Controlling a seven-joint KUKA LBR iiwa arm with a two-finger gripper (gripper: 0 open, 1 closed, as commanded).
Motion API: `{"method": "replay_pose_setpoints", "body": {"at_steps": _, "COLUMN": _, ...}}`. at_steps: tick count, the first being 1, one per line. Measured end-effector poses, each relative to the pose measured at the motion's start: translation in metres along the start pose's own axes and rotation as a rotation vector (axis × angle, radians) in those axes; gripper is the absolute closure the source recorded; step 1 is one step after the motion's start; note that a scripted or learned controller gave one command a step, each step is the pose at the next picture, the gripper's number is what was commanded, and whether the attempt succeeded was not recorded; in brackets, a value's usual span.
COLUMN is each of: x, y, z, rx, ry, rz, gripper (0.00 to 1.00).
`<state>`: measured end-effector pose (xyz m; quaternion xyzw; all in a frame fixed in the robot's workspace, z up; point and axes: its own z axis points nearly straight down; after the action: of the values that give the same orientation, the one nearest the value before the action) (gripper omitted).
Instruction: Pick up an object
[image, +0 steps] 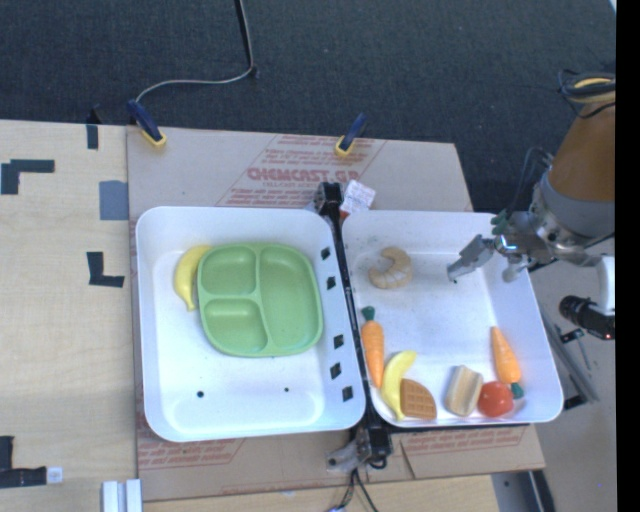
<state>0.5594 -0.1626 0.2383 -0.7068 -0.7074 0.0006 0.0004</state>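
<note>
Croissant (390, 268): lies in the right bin (440, 315), upper left part, free, left of the gripper (470, 262). Gripper: over the bin's upper right; whether it is spread or pressed together cannot be told. Carrot (372, 350), banana (395, 372), tomato (495, 399): near the front edge. Left bin (160, 330): green tray (260, 300).

A brown cardboard sheet (290, 170) lies under both bins; two yellow-and-blue clamps (146, 124) grip its 12 o'clock edge, a black cable (240, 40) beyond.
</note>
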Motion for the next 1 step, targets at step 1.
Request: {"method": "replay_pose_setpoints", "body": {"at_steps": 1, "x": 0.0452, "y": 0.0243, "z": 0.0583, "rx": 0.001, "ry": 0.000, "rz": -0.001, "gripper": 0.00}}
